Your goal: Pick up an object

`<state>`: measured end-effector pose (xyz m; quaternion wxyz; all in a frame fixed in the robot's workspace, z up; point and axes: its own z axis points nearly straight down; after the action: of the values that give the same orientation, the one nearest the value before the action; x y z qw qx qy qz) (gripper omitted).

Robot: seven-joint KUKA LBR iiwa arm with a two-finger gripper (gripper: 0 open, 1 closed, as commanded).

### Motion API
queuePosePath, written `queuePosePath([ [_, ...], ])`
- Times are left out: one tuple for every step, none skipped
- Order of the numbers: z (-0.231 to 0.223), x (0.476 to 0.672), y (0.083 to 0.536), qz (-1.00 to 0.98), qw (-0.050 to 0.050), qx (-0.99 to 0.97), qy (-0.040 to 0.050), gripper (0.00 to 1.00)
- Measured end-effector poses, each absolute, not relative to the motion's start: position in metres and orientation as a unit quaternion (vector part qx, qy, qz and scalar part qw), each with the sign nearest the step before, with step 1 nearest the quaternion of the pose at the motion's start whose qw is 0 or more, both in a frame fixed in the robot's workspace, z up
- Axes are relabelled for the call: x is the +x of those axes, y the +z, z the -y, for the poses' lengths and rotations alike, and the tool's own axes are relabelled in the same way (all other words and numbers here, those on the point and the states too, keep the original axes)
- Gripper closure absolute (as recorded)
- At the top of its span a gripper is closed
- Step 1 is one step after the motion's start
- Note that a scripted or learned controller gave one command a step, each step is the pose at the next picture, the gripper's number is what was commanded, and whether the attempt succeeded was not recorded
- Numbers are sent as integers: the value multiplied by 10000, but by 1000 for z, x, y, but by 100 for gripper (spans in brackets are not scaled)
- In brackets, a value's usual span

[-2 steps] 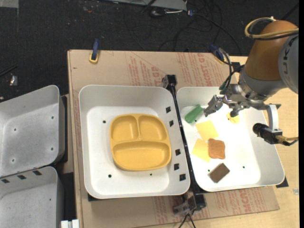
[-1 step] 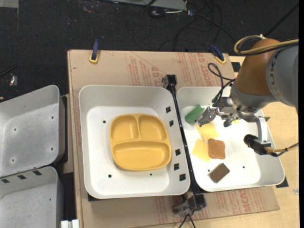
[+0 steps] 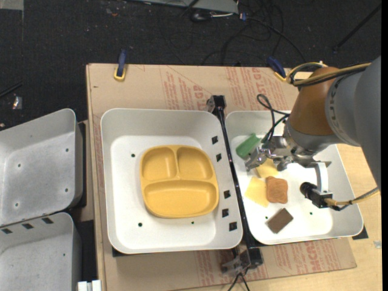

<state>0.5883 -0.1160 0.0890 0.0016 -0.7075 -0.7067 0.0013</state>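
The right bin [image 3: 347,222] holds several small items. A green piece [image 3: 247,145] lies at its upper left. A flat yellow slice [image 3: 257,191] sits below it, with an orange-brown block [image 3: 277,190] against its right side. A dark brown tile [image 3: 279,220] rests near the front. My gripper [image 3: 265,157] hangs low over the bin's upper left, just right of the green piece and above the yellow slice. A small yellow bit [image 3: 265,171] peeks out right under it. Nothing is visibly lifted.
The left bin [image 3: 121,226] carries a yellow divided plate [image 3: 179,180]. A black divider [image 3: 229,168] runs between the bins. The arm's grey body and orange band [image 3: 315,111] cover the right bin's upper right. A black cable plug [image 3: 313,193] hangs over the bin's right half.
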Motion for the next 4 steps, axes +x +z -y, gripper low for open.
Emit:
queuePosePath([
  [116,590,102,7061,-4,-7081,-2,100],
  [112,586,147,7077,-19,-7065,-14,100],
  [117,583,192,7070,-19,-7072,-12,100],
  [114,580,254,7080,-28,-7062,-18,100],
])
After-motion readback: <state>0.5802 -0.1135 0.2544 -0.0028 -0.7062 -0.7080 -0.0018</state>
